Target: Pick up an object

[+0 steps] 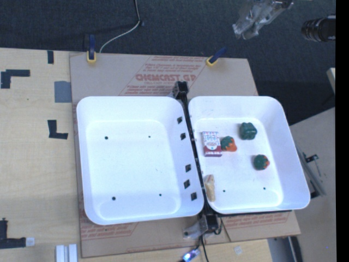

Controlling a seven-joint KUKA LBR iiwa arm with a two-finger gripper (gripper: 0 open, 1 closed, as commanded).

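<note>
Camera view: gripper (pixel 252 22) is up at top right, over the dark floor beyond the bench, well apart from both bins. It's blurred, so I cannot tell its state; nothing visibly hangs from it.

Left bin (pixel 87 146) and right bin (pixel 283 146) sit side by side on a cardboard sheet (pixel 158 75), touching along the middle seam.

Objects are all in the right bin:
- small box (pixel 211 144), red and white, left-centre, near the seam
- orange-green toy (pixel 228 144) just beside the box, on its right, looks touching
- dark green toy (pixel 247 130) upper right of those, apart from them
- second green-orange toy (pixel 260 162) below the dark green one, on its own
- tan piece (pixel 209 186) at the bin's lower left, against the seam wall

Two clamps, yellow-blue (pixel 91 52) and (pixel 216 55), hold the sheet's far edge. White cable (pixel 122 34) runs from the left clamp up across the floor.
</note>
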